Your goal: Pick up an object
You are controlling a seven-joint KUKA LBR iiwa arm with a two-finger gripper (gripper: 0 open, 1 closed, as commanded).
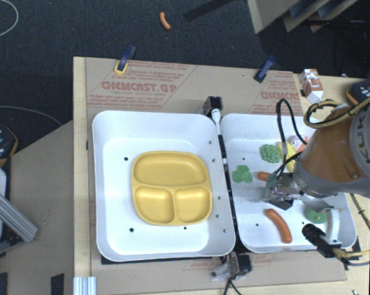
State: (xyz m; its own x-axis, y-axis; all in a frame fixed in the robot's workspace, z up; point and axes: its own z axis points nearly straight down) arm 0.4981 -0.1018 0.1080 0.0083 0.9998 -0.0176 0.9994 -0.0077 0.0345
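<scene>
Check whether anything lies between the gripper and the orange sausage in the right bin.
Nothing visible does. The gripper hangs just above the orange sausage-shaped toy, with bare white bin floor between them.

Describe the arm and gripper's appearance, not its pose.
The arm is bulky and rounded, grey with a broad orange band above the wrist. A black cable loops beside it. The gripper is a small, dark metallic assembly at its tip.

The arm (334, 159) is cut off by the right edge, and its wrist covers the gripper (279, 194) (fingers not discernible). Beside the gripper, a small orange piece (264, 176) and a green item (315, 214) lie partly hidden under the arm.
</scene>
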